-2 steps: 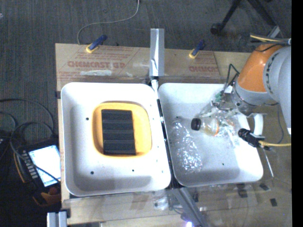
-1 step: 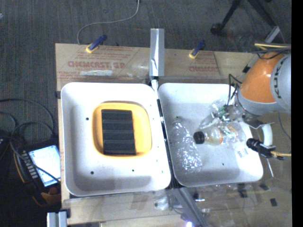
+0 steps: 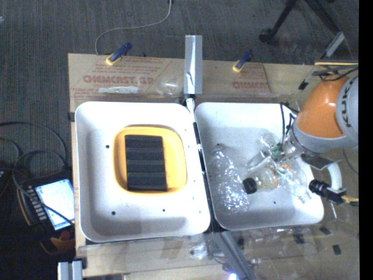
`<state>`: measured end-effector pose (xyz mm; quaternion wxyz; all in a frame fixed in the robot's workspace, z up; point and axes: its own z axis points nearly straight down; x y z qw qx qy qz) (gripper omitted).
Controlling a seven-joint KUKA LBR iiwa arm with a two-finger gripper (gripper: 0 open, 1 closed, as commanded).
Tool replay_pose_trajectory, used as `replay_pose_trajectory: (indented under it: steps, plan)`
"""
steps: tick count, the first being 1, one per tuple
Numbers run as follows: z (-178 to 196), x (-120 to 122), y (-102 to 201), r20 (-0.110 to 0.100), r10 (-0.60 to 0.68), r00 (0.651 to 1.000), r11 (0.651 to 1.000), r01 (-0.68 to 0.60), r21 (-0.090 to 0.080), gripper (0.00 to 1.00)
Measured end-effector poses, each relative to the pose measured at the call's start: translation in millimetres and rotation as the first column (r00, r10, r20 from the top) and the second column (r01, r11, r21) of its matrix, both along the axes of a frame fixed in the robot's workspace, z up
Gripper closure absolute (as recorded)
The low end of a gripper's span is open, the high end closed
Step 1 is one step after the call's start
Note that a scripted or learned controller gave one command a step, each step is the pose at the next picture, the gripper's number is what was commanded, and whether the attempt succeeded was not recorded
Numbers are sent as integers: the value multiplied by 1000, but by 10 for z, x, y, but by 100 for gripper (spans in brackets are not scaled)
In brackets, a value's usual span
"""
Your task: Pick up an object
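I see two shallow white bins side by side on the tabletop (image 3: pixel 87 80). The left bin (image 3: pixel 93 214) carries a yellow tray with a black ribbed insert (image 3: pixel 149 161). In the right bin (image 3: pixel 233 121), my grey-and-orange arm (image 3: pixel 323 118) hangs over a clear plastic bottle with a black cap (image 3: pixel 262 182), beside crinkled clear wrapping (image 3: pixel 224 182).

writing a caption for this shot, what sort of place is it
Probably a robotics lab bench set up for grasping trials: two white bins side by side on a clamped board, a grey-and-orange arm reaching over the right bin, and cables on a carpeted floor.
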<state>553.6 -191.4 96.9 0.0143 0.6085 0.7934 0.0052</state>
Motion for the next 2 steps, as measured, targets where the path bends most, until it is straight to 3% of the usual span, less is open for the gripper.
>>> replay_pose_trajectory:
  steps: [1,2]
  plan:
    - [90,9,11,2,0,1000,1000,0,3,100]
    - [913,726,295,-28,67,997,998,-67,8,100]
